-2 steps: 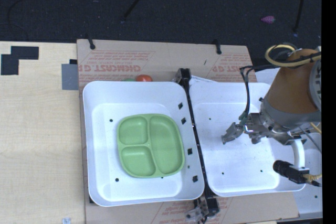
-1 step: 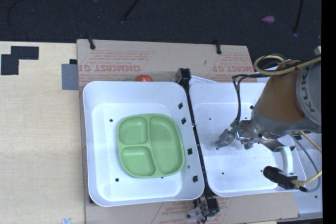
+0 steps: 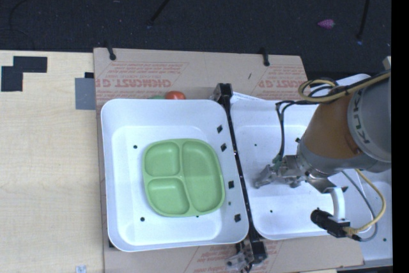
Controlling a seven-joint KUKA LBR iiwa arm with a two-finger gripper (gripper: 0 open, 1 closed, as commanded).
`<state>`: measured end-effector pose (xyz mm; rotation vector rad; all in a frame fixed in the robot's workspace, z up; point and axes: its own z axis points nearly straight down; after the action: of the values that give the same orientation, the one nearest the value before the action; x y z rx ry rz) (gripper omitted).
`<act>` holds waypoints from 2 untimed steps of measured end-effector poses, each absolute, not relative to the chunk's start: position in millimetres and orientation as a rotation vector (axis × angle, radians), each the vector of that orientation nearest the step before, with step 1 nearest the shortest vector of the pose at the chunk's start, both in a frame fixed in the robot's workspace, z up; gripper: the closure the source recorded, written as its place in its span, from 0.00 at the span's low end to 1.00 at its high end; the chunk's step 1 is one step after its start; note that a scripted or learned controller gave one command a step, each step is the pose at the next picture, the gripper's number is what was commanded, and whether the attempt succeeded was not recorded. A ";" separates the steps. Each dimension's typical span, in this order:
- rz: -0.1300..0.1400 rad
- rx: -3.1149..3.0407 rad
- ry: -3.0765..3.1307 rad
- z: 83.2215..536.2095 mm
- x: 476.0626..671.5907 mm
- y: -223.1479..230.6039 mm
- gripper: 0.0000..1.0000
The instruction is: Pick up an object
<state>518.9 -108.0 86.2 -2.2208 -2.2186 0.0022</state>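
end effector (image 3: pixel 263 179): right bin (image 3: pixel 268 227) | grip state unclear | green plate (image 3: pixel 183 176): left bin (image 3: pixel 121 118)

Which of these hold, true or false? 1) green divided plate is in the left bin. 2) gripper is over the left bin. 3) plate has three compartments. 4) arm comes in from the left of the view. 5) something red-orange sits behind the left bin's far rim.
1) True. The green divided plate lies flat in the left bin.
2) False. The gripper is over the right bin.
3) True. Three compartments: two smaller ones on its left side, one long one on its right.
4) False. The arm reaches in from the right of the view.
5) True. A small red-orange object sits on the cardboard just beyond that rim; too small to identify.
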 end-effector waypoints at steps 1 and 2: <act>0.001 -2.228 -2.211 98.4 519.4 -109.3 1.00; -0.002 -2.224 -2.222 160.2 521.9 -115.5 1.00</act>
<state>521.9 -115.5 160.2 -2.2240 -2.2218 -0.0022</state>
